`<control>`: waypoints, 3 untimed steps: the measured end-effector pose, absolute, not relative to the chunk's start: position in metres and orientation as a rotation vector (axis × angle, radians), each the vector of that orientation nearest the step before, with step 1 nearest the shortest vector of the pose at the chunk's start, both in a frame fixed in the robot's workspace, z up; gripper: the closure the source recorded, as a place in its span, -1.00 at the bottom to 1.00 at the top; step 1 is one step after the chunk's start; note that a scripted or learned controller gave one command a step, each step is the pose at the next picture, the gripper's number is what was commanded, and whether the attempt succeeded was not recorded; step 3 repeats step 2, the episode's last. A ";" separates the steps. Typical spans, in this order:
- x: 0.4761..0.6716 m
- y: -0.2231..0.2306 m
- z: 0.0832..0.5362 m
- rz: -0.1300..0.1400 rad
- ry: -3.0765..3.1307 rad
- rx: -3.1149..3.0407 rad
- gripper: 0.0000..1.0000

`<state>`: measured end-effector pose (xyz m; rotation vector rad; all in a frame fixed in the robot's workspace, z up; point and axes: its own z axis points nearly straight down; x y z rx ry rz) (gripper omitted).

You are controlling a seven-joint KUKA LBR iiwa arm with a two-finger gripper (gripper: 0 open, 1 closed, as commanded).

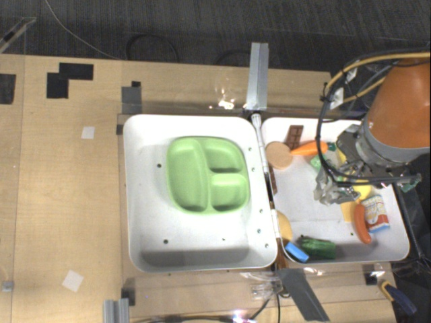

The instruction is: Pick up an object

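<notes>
- Two shallow white bins sit side by side on the counter (67, 200): the left bin (145, 241) and the right bin (303, 214), with a metal divider between them.
- One green sectioned tray (205, 173) lies in the left bin, roughly in its middle, with three compartments facing up.
- The right bin holds a scatter of small things, one of each as far as can be told:
- one round tan disc (279, 155) near the bin's upper left corner;
- one brown chocolate-like bar (293, 136) just above it, by the back wall;
- one orange carrot-like piece (311, 149) lying beside the disc, pointing toward the arm;
- one dark green elongated object (318, 247) along the front wall;
- one blue piece (295, 251) touching the green object's left end;
- one red sausage-like piece (362, 224) near the right wall, beside one small white packet (377, 214);
- some yellow bits near the arm, too covered to count.
- One arm (404, 113) reaches in from the right, its orange band large over the right bin's upper right part, cables looping round it.
- The claw (333, 192) points down over the middle of the right bin, close to its floor; I cannot tell whether it is wide or narrow, and nothing can be made out in it.
</notes>
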<state>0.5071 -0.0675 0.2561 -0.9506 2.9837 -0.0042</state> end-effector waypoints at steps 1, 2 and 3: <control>0.542 0.054 0.242 0.005 2.996 -0.913 1.00; 0.665 -0.012 0.262 -0.004 2.992 -0.921 1.00; 0.665 -0.012 0.262 -0.004 2.992 -0.921 1.00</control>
